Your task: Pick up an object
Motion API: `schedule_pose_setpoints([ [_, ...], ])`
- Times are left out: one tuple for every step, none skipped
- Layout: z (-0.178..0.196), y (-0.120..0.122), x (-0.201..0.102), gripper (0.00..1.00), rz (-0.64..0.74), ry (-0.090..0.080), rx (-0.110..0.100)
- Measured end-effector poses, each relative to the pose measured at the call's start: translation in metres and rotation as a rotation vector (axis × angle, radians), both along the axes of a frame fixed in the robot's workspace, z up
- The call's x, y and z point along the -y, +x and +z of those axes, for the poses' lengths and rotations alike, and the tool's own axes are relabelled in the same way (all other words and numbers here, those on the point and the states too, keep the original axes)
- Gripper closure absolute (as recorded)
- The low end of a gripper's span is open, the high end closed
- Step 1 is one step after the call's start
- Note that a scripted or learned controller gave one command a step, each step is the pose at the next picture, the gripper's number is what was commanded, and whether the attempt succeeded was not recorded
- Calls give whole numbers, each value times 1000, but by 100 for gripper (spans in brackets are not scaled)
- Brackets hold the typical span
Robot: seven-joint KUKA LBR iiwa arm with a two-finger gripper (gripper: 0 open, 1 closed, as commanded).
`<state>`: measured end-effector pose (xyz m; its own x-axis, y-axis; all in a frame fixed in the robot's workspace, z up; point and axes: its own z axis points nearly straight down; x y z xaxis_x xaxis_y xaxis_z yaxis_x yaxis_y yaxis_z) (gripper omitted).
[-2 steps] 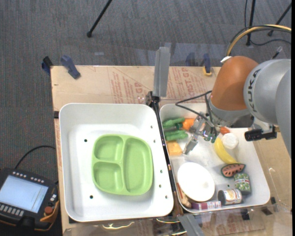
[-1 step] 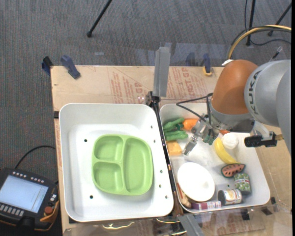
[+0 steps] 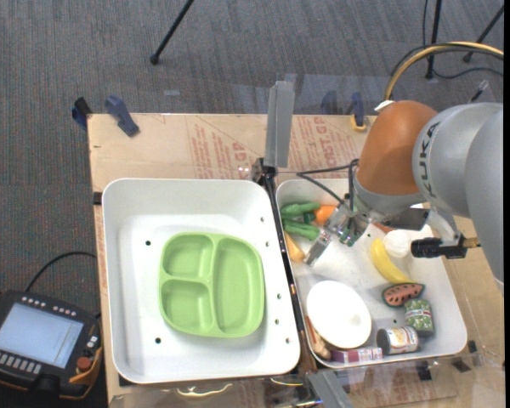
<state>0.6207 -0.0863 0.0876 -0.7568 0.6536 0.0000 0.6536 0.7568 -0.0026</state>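
Note:
My gripper hangs low over the left part of the right bin, pointing down and to the left. Just beyond it lie green vegetable pieces and a small orange ball. An orange-yellow piece lies against the bin's left wall, right beside the gripper. A round white plate sits below it, and a banana to its right. I see nothing held in the gripper.
The left bin holds a green divided plate. In the right bin's near right corner are a watermelon slice, a green can, a small jar and a purple item. A pendant lies at the lower left.

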Motion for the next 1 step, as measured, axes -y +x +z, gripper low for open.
schedule_pose_setpoints([
  [-1,-9,2,0,-107,3,-1],
])
